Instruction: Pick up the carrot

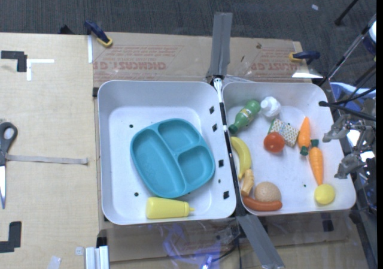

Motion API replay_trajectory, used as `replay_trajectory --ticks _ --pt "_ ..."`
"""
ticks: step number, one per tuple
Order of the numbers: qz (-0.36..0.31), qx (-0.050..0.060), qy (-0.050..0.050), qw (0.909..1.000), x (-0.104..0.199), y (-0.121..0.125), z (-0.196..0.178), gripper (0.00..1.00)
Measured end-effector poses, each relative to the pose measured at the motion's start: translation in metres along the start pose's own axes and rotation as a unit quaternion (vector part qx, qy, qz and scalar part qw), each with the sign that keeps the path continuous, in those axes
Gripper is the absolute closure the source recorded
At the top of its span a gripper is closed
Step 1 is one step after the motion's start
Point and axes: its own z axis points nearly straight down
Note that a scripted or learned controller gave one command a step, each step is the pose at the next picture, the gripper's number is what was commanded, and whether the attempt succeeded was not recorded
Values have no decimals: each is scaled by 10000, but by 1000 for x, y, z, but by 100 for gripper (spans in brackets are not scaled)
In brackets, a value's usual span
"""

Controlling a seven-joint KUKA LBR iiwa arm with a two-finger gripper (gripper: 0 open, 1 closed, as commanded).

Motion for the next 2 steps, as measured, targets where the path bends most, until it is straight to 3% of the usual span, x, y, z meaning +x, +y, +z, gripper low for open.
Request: replay_trajectory --ticks 1,2 --pt "-1491 -5 1 9888 -21 -5 95 0" --pt "-1636 -3 -2 9865 -36 12 139 0"
